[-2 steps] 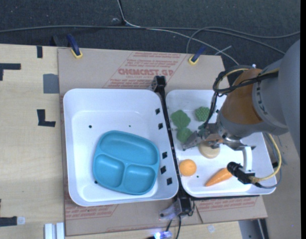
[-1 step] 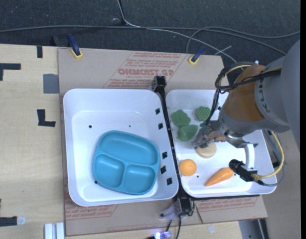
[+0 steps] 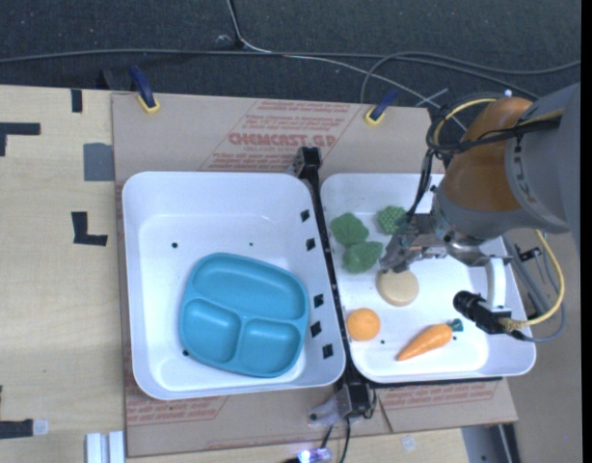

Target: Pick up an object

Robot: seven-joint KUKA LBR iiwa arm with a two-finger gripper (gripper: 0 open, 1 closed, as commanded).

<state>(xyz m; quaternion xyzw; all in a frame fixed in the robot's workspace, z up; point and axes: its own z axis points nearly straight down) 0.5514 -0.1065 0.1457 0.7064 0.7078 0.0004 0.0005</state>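
On your left, the surface carries black tape marks, and a sheet of printed cardboard lies under two white bins. The left bin holds one thing: a blue tray with three compartments, lying flat toward the near side.

Move right across the black divider and you reach the right bin, where you can count six pieces of toy food. Three are green: one leafy piece near the divider, a second just below it and touching it, and a third, bumpier one further right, up against the gripper. One orange ball sits close to the divider at the near side. One pale, cream-coloured round piece lies in the middle of the bin. One carrot, orange with a small green top, lies on its side near the bin's front wall, its tip pointing toward the ball.

The gripper hangs low over the bin, just above the cream round piece and between it and the bumpy green one. You cannot tell from this angle whether its fingers are spread or closed, nor whether they touch anything. The grey arm with its orange band comes in from the right.
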